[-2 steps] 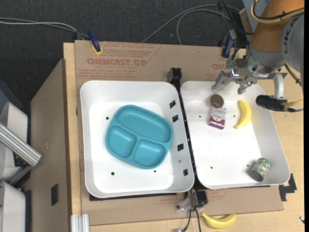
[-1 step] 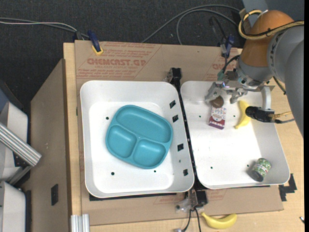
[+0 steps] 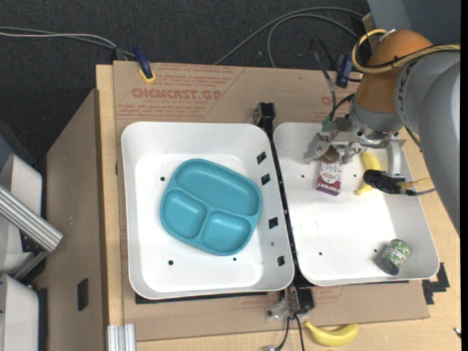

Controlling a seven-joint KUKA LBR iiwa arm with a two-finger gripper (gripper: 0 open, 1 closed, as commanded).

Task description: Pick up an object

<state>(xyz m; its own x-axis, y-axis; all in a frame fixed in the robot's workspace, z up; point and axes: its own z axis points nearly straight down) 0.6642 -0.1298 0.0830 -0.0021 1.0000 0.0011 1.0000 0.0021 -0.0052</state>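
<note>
My fingers (image 3: 316,149) hang spread; the packet (image 3: 330,178) lies just at their 6 o'clock, its top edge hidden beneath them.

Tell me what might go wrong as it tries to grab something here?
The gripper sits at the far end of the small packet, so a grasp there might slip off. The yellow object lies close beside the packet and could get knocked or caught too.

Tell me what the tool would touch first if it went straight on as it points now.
Most likely the small white-and-maroon packet lying in the right-hand shallow white bin, just under the tool. Depth is unclear in this slanted view, so it might meet bare bin floor.
</note>
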